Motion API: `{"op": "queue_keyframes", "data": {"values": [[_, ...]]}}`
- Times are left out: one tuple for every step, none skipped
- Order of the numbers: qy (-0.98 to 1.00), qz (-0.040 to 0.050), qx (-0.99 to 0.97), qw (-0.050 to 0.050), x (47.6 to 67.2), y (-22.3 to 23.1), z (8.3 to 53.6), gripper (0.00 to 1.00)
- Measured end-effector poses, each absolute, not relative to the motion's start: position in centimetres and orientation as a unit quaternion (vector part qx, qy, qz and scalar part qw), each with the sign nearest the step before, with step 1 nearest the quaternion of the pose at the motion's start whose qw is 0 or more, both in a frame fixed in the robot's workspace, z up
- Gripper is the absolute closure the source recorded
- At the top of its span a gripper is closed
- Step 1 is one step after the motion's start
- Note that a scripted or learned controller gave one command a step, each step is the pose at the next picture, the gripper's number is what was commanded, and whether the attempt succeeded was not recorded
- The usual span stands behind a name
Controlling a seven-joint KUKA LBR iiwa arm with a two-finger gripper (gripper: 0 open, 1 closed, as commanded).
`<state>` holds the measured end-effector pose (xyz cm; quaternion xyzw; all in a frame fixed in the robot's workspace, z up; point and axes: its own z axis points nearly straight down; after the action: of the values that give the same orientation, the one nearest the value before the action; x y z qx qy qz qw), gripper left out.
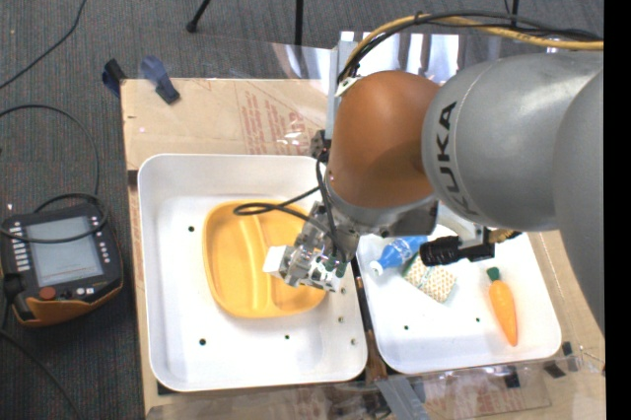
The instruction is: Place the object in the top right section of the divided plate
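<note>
Hovering with hand (314, 265) over the yellow plate (237, 255), grip state impossible to tell; risking a drop into the wrong section.

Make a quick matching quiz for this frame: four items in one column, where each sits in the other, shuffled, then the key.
Items:
1. yellow divided plate
2. toy carrot
3. blue bottle
4. teach pendant

Places:
A. right bin, far right side
B. floor, left of the bench
C. left bin
D. right bin, near its left wall

Pairs: 1-C, 2-A, 3-D, 4-B
</note>
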<state>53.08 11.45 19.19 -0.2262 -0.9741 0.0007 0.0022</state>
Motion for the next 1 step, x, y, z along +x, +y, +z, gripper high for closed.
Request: {"op": "queue_keyframes", "data": {"values": [[-0.983, 0.0007, -0.186, 0.002, 50.9, 7.4, 21.17, 1.0]]}}
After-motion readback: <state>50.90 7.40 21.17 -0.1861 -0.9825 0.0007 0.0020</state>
